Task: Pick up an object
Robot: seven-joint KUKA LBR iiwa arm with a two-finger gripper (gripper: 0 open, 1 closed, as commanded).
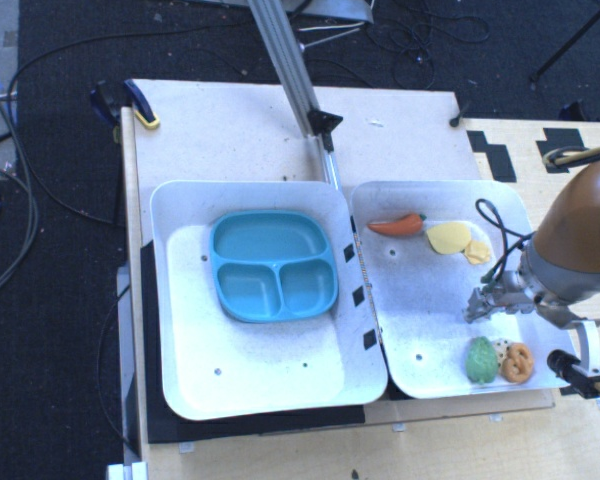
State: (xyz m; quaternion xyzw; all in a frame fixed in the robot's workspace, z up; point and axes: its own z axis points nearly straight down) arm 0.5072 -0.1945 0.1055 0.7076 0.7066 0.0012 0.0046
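Hovering low in the right bin, my pincer grips nothing I can see; its opening I cannot tell. Four toys share this bin: one carrot, one yellow piece, one green lump, one pretzel. One blue divided plate sits in the left bin.

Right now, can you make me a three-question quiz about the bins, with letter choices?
1. Where is the blue tray? A left bin B right bin C the floor
2. What colour is the chilli-shaped toy? A purple B orange-red C black
3. What does the pretzel-like toy lie beside? A blue tray B green lump C bench clamp

Answers: 1 A, it sits in the left bin. 2 B, orange-red with a green stem. 3 B, it lies against the green lump in the right bin.
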